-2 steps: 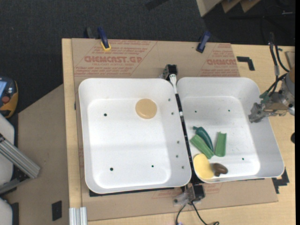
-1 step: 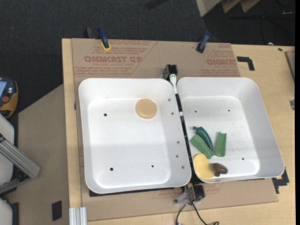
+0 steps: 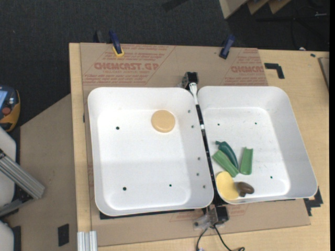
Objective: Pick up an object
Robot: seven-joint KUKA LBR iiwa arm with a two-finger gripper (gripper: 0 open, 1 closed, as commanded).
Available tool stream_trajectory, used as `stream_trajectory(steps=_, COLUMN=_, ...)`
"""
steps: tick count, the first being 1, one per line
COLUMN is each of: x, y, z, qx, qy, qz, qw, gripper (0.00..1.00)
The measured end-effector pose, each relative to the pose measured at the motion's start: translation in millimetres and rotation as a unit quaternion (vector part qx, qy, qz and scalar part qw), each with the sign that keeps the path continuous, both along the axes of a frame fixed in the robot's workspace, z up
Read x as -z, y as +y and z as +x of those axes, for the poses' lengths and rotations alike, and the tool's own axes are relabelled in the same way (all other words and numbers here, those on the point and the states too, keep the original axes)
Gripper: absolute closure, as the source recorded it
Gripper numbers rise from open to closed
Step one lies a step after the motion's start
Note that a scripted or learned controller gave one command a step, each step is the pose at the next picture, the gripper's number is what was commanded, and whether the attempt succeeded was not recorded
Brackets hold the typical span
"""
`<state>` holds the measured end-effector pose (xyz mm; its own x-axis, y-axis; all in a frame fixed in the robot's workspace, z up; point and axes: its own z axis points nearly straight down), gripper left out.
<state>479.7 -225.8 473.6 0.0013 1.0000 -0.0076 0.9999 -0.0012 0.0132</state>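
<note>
At the bottom of the frame, a cable is seen trailing off the near edge of the bench. Just above it, in the lower left corner of the right bin, a small cluster of things is gathered: a pale yellow disc lies nearest, with a small brown lump touching its right edge. Just beyond them, three green pieces are laid close together, two overlapping at a slant and one upright to their right. The left bin is set edge to edge with the right one, and a round tan disc rests alone in its upper middle. Farther back, two blue clamps are fixed to the far edge of the cardboard sheet. The state of the tool cannot be told.
</note>
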Motion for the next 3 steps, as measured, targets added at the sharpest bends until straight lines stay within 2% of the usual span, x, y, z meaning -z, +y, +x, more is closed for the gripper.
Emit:
stream_trajectory(steps=1, x=-23.0, y=1.6, z=0.1, qx=-0.001, qy=0.003, qz=0.0017, qw=1.0, gripper=1.0)
stream_trajectory(steps=2, x=-64.6, y=24.8, z=0.1, qx=-0.002, qy=0.002, qz=0.0018, qw=1.0, gripper=1.0)
stream_trajectory(steps=3, x=-61.8, y=20.0, z=-0.2, qx=0.0, qy=0.005, qz=0.0022, qw=1.0, gripper=1.0)
